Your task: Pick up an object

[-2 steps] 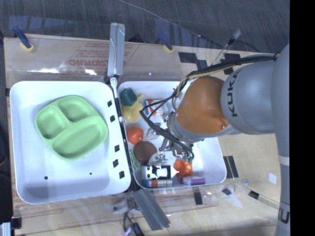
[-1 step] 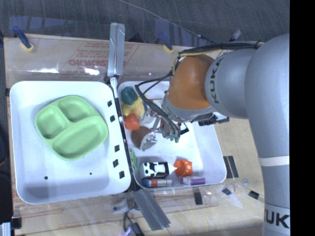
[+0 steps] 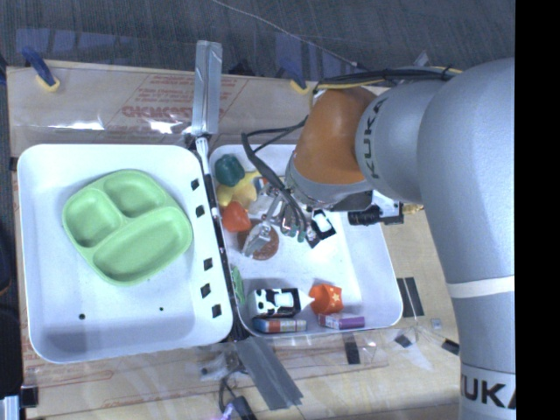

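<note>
Over on the left: the left bin has a green divided plate lying flat in it, plus a couple of dark specks on the floor. Nothing I'd go for there.

Behind the left bin: a clear plastic sheet on the worktop with red printing on it. It's upside down from my seat and too blurry to read, sorry.

Middle divider: a grey metal bar sticks up where the two bins meet.

Right bin: this is where the action is. There's a teal toy and something yellow near the back wall, an orange-red piece just below them, and a brownish round thing right under the tool. Along the front wall I've got a black-and-white block, an orange star-marked piece, an orange-and-blue tube and a small purple-ended box.

Hand: it's low in the right bin, just over the brownish round thing. I honestly can't tell how wide it's spread or whether it has anything, too much metal and cable clutter in the way.

Step, my guess: reaching in for a grab, nothing lifted clear.

Next move, my take: needs a clean close on one item, then a straight lift. The pile there is tight, so neighbours could get nudged.

Writing: "KUKA" on the arm, partly cut off near the orange band and again at bottom right.
</note>
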Controlling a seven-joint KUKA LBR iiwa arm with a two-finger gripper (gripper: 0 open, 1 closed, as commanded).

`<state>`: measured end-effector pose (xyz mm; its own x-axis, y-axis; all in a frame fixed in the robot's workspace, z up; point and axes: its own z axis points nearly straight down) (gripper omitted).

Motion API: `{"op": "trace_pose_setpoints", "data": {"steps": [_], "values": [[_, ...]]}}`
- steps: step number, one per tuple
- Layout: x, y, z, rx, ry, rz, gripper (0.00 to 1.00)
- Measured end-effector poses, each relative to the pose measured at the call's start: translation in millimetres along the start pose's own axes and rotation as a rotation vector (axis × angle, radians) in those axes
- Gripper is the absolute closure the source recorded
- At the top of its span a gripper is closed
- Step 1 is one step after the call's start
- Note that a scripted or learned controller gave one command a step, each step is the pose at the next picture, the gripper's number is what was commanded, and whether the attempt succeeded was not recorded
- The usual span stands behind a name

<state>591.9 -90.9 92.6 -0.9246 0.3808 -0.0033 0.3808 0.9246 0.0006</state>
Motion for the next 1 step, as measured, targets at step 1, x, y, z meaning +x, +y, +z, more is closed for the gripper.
{"op": "trace_pose_setpoints", "data": {"steps": [1], "values": [[-1.4, -0.9, -10.8, 0.002, -0.004, -0.005, 1.0]]}}
